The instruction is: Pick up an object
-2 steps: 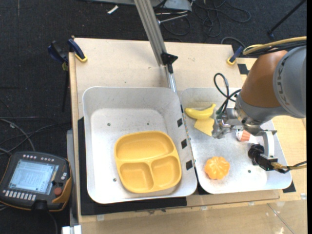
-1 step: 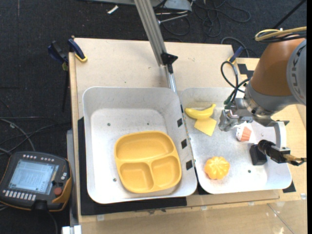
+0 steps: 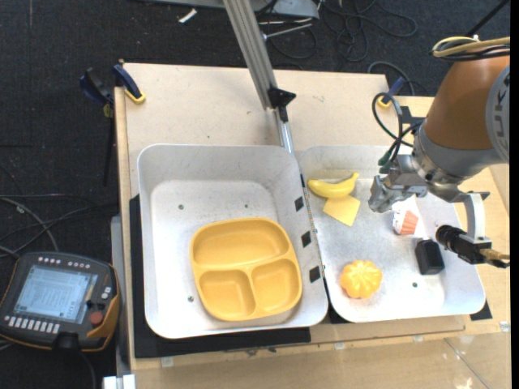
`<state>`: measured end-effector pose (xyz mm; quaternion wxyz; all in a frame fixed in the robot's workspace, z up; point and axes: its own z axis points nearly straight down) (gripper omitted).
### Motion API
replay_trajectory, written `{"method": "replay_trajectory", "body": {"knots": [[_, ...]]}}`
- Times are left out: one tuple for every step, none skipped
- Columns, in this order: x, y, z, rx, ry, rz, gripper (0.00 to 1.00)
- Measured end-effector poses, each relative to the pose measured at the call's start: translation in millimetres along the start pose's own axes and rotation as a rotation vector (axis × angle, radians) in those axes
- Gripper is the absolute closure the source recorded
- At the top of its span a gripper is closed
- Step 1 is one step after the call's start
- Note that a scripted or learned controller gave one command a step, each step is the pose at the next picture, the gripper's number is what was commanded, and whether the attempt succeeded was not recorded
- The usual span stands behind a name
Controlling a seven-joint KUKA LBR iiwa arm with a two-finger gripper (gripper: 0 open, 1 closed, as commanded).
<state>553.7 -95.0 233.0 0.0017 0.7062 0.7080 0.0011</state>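
Over the right bin: gripper (image 3: 383,198) hangs low above the middle of the right bin (image 3: 450,288), with the arm reaching in from 3 o'clock. Clock is laid flat on the view, centred on the gripper, 12 at the bench's far edge.
Grip state: cannot tell from this angle. No object shows clamped in it.
Nearest, 5 o'clock: white-and-red item (image 3: 405,220), small, just beside the gripper. Touching or not, cannot tell. Too small to read a long axis.
Next, 8 o'clock: yellow wedge (image 3: 342,211), lying flat on the bin floor, near.
Next, 9 o'clock: banana (image 3: 331,187), just beyond the wedge's far edge and close to the bin's left wall. Long axis runs roughly 9-to-3, so it points at the gripper, with its ends curling toward 12.
Farther, between 6 and 7 o'clock: orange fruit (image 3: 361,279), round and ribbed, standing alone toward the front edge, well apart from the rest.
Farthest, 8 o'clock: yellow divided tray (image 3: 239,245) in the left bin (image 3: 174,197), across the shared wall.
Relation that counts: my reading is that the white-and-red item is the likely target, since it sits closest. It lies off-centre toward 5 o'clock, so a straight drop would probably land beside it. A short shift that way looks needed before closing.
Risk: the item is small and may skid on the smooth floor.
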Motion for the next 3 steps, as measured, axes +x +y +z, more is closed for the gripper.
{"method": "replay_trajectory", "body": {"knots": [[45.2,-16.3,2.3,0.006,0.002,-0.004,1.00],[100.0,-28.4,10.6,0.007,0.003,-0.006,1.00],[147.5,-36.1,-2.5,0.003,0.002,-0.006,1.00]]}}
